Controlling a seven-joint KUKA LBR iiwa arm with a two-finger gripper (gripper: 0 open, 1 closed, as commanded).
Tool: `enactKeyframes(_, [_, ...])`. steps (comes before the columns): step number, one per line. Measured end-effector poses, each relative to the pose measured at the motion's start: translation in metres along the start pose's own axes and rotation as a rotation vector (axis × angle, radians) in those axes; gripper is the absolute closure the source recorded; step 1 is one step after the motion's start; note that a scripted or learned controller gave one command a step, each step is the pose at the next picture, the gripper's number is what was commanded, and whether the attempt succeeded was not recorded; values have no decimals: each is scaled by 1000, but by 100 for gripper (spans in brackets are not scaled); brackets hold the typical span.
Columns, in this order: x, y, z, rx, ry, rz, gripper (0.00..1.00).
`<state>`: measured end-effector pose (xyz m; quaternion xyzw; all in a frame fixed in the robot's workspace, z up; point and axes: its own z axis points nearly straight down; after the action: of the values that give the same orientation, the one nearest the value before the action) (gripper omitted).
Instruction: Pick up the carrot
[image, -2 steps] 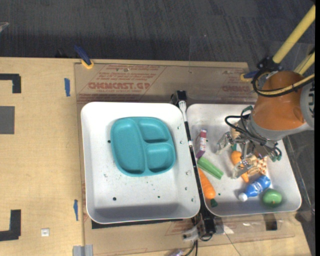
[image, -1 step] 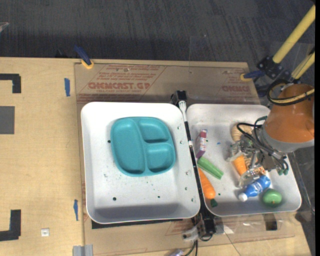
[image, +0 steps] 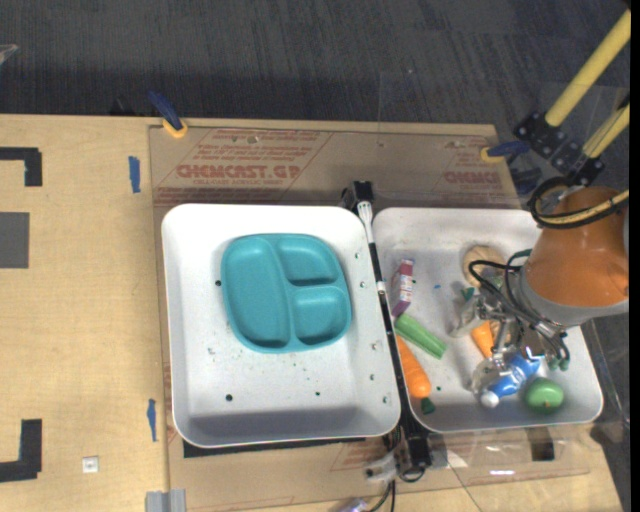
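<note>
Carrot (image: 413, 372) lies at lower left of the right bin (image: 590, 400), against its left wall, just below a green stick (image: 421, 336). Gripper (image: 505, 345) hangs at frame right over the clutter beside a green ball (image: 545, 396); pincer state: cannot tell. Teal tray (image: 287, 290) sits in the left bin (image: 190, 330)

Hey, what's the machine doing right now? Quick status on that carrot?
Pincer low in right bin, among clutter. Carrot lies untouched by the bin's left wall, apart from pincer. Green stick rests right beside carrot's upper end.
</note>
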<state>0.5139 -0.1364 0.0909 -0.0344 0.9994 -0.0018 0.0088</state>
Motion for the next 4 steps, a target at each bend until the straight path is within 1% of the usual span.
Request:
enactKeyframes(1, [-4, 0, -13, 3, -12, -3, 100])
enactKeyframes(2, [-72, 51, -96, -6, 2, -335, 100])
enactKeyframes(3, [11, 18, -9, -13, 15, -630, 100])
enactKeyframes(4, [18, 37, -2, 4, 0, -752, 100])
